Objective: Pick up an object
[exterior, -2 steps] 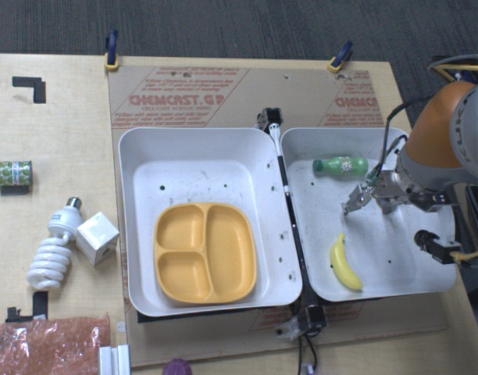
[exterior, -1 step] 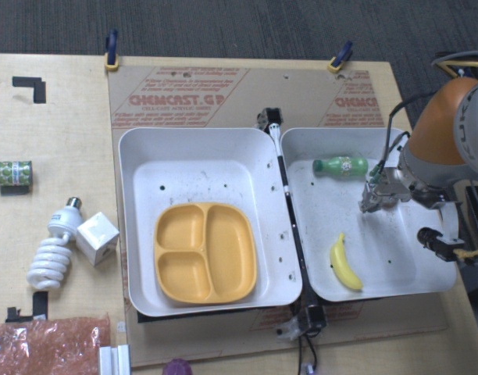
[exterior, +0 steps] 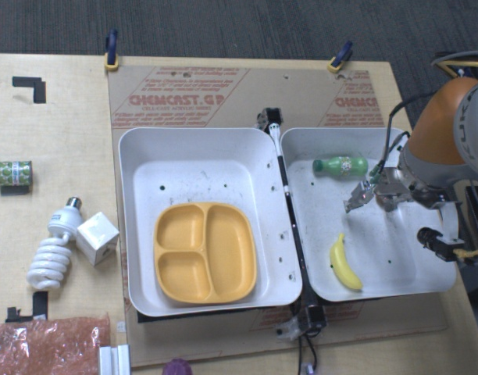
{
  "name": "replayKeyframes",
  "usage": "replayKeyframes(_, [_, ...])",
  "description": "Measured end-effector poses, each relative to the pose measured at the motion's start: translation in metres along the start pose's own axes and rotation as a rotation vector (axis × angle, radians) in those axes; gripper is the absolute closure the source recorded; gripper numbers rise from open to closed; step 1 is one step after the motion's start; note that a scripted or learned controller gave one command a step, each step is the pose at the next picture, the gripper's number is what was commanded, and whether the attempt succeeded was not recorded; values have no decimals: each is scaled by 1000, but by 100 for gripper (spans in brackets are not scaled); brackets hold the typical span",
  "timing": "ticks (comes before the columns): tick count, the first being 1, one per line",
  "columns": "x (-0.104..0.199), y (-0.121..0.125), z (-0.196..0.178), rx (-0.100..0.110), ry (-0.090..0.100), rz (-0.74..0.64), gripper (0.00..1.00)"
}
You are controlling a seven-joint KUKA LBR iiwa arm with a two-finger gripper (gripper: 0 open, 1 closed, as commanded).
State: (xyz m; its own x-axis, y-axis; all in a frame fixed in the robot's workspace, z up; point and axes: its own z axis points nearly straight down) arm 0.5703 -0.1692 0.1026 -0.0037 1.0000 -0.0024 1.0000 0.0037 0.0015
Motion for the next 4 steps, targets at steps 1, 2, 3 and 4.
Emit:
replayKeyframes(1, [39, -60, 10, 1, 2, 6, 0])
replayKeyframes(2, [39, -59, 0, -1, 1, 7, 100])
replayKeyframes(3, [-7, -14, 10, 0, 1, 3, 100])
replayKeyframes(4, [-7, -14, 10, 0, 1, 2, 0])
